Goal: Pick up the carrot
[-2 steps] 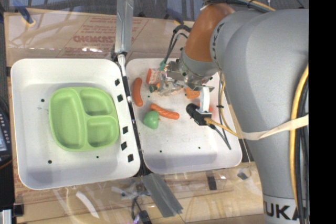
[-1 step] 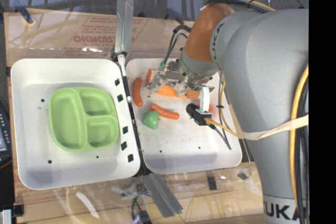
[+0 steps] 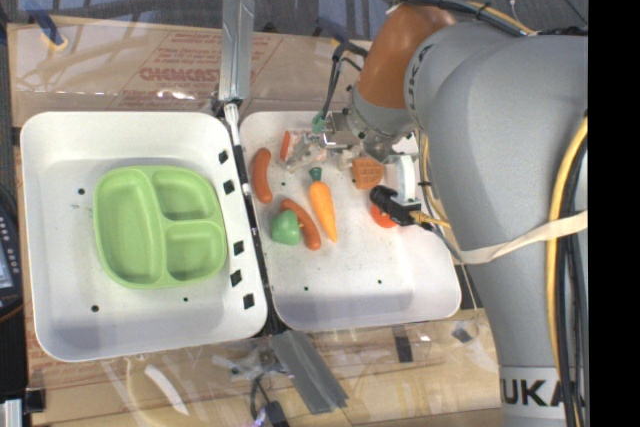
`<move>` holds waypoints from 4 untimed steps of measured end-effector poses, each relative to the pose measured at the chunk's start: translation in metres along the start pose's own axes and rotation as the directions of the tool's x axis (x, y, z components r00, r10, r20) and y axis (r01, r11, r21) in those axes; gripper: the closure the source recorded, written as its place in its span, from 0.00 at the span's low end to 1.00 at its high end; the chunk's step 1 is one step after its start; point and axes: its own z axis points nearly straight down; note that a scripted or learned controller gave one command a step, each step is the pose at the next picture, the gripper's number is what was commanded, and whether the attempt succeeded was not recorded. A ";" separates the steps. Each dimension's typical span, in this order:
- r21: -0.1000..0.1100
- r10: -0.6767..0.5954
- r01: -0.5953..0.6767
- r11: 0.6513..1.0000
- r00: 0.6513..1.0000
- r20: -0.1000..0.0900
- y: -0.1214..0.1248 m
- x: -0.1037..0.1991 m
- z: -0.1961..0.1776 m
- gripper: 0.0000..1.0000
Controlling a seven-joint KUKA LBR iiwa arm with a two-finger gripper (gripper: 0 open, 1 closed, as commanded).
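The carrot (image 3: 322, 206) lies flat on the floor of the right bin (image 3: 400, 300), near the bin's middle, its green stalk end pointing toward the far wall and its orange tip toward the near one; nothing grips it. The gripper (image 3: 318, 143) hangs just beyond the carrot's stalk end, toward the far wall, and how its jaws stand I cannot tell, since the metal parts blur together there. To the left of the carrot a green pepper (image 3: 286, 228) sits against a red-orange sausage-shaped piece (image 3: 303, 223); farther left another orange sausage-shaped piece (image 3: 262, 174) lies along the bin's left wall. To the right of the carrot are a small orange block (image 3: 367, 172) and a red piece (image 3: 384, 214). Well left of the carrot, the left bin (image 3: 60, 305) holds a green divided plate (image 3: 160, 225).
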 end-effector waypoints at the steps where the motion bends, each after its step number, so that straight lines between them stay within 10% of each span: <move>1: 0.004 -0.278 0.278 0.961 0.961 -0.003 -0.044 -0.007 0.001 0.00; 2: 0.004 0.129 -0.129 0.992 0.992 -0.001 -0.079 0.009 0.001 0.00; 3: 0.001 0.118 -0.118 0.993 0.993 0.000 -0.108 -0.024 0.000 0.00; 4: 0.005 0.113 -0.113 0.994 0.994 0.001 -0.108 -0.024 -0.008 1.00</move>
